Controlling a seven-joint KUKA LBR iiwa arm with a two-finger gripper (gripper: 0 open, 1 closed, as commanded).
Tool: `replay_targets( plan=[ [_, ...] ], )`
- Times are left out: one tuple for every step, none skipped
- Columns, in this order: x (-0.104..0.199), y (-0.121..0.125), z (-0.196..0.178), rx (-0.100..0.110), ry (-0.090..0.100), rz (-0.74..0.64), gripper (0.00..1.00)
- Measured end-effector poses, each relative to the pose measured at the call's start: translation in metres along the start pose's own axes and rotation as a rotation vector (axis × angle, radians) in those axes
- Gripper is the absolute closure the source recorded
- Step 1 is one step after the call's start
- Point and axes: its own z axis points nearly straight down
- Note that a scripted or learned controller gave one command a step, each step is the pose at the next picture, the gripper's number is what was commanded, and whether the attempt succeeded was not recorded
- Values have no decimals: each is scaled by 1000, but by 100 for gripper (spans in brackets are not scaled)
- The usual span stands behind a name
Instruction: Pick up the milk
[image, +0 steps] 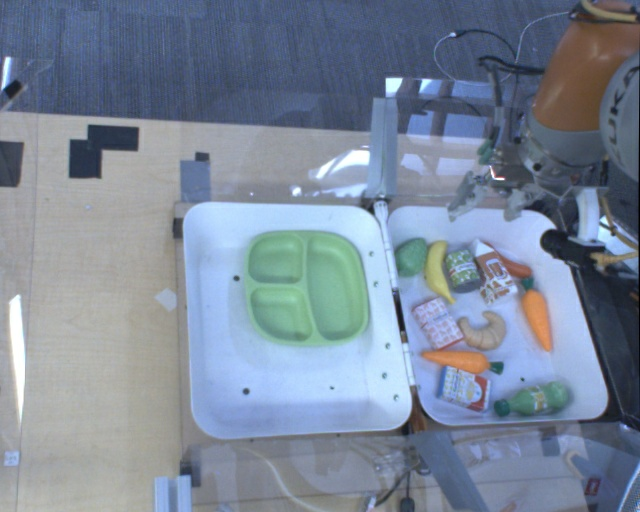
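Gripper spread wide, holding nothing, poised over right bin at 12 o'clock; milk (small carton) below at 6, flanked by can and carrot.

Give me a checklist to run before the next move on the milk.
1. Milk in view, in the right bin: ok.
2. Gripper open, nothing between its fingers: ok.
3. Gripper over the milk: not ok, it hangs at the bin's far edge.
4. Room around the milk: not ok, the can and a carrot lie close beside it.
5. Milk upright or lying: cannot tell.
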Motion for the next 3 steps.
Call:
replay_targets(
  plan=[
    [-31, 20, 129, -26, -6, 84, 0],
    [-5, -25, 127, -24, -1, 222, 0],
    [-53, -48, 133, -39, -2, 122, 0]
  ],
)
